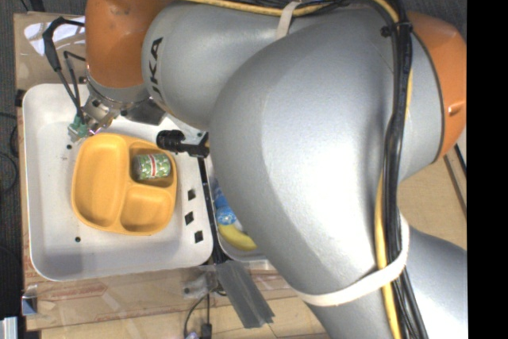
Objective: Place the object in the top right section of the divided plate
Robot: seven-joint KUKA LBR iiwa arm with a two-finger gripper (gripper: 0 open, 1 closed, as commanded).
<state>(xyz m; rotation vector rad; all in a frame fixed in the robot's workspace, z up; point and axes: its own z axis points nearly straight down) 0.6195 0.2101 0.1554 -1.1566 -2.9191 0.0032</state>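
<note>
Camera view: can (152, 167) lies in top right section of yellow plate (99, 194), left bin (48, 250). Arm (317, 147) covers right bin. Gripper (89, 121) at plate's upper left rim; grip state: cannot tell.

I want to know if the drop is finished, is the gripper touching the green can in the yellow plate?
Apart. The camera view shows the gripper beyond the plate's upper left rim, with yellow plate between it and the can.

Grey arm (317, 155) reaches left, claw (87, 121) pointing down.
</note>
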